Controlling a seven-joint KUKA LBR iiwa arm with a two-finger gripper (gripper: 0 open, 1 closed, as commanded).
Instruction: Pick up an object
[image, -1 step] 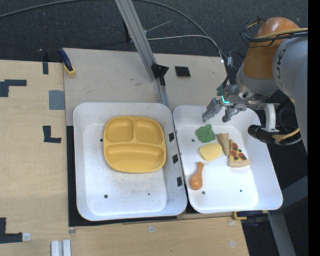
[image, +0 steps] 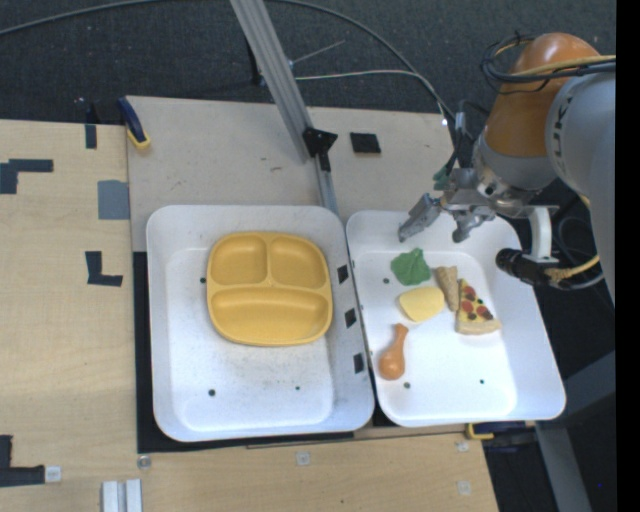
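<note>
- We see the grey arm with its orange band (image: 535, 75) reaching in from the right, wrist over the far edge of the right shallow white plastic bin (image: 520, 395).
- Two-finger gripper (image: 438, 228) hangs above the far-left corner of that bin — fingers spread apart, nothing between them, so released.
- One dark finger (image: 416, 219) points down-left toward the bin's far rim; the other sits just right of it, also angled down.
- Candidate objects all lie in the right bin, clustered in its far half:
  - small green leafy toy piece (image: 410, 266) — nearest the gripper, just below the left finger, apart from it.
  - pale yellow wedge-shaped toy piece (image: 421, 304) just in front of the green one; we can't tell if they touch.
  - toy pizza slice with tan crust and red and dark toppings (image: 470, 303), to the right of the yellow wedge, touching or nearly so.
  - orange toy drumstick (image: 393, 354), in front of the wedge, lying at a slant, fat end toward the bin's near-left side.
- Left shallow white plastic bin (image: 180, 400) holds a yellow three-compartment plastic tray (image: 268, 288), flat, in its far-centre area.
- Both bins sit side by side, edges touching, on the tan bench (image: 60, 330).
- A grey metal pole (image: 285, 85) runs from the top of the view down to the gap between the bins' far ends.
</note>
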